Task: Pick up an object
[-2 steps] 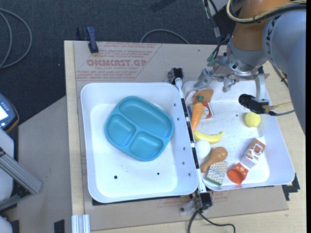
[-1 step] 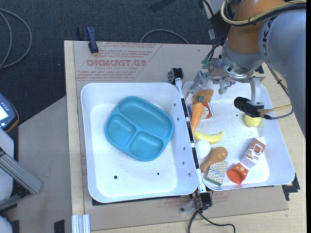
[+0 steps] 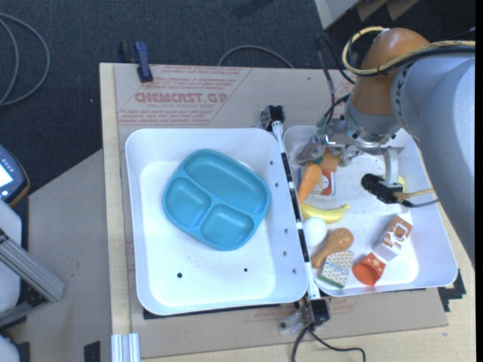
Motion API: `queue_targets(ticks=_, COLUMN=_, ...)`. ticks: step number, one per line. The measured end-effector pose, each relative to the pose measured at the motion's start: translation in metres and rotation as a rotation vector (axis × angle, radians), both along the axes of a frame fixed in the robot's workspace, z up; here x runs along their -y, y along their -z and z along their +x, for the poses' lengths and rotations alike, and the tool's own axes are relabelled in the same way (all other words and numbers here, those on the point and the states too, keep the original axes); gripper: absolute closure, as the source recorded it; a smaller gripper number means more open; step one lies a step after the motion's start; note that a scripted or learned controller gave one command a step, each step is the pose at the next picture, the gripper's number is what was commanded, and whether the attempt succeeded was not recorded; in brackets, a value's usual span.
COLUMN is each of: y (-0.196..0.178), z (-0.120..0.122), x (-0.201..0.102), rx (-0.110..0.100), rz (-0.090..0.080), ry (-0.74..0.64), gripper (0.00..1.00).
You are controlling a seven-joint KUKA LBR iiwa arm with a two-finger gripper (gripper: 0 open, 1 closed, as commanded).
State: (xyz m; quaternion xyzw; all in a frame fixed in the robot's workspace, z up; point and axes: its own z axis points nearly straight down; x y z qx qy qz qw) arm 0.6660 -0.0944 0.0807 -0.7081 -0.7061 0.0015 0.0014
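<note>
Right bin (image 3: 434, 274), near edge going back: red cup (image 3: 368, 270) and patterned sandwich piece (image 3: 337, 267), small carton (image 3: 394, 238), drumstick (image 3: 333, 245), white egg (image 3: 314, 231), banana (image 3: 325, 213), carrot (image 3: 309, 182) farthest. Left bin (image 3: 151, 277) holds a blue divided plate (image 3: 216, 198). Gripper (image 3: 326, 146) is low over the right bin's far-left corner, carrot just at its 7 o'clock; can't tell finger opening or any hold.

We see a dark grey carpeted floor (image 3: 60, 21) around a light wooden bench (image 3: 189, 89), its board printed with red lettering. Thin cables (image 3: 23, 59) loop across the carpet at upper left, and a blue clamp (image 3: 142, 60) grips the bench's far edge.
</note>
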Motion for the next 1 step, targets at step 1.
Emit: queue_targets(ticks=1, y=-0.0162, z=0.0018, x=-0.0026, rx=0.008, rz=0.000, ry=-0.002, gripper=1.00)
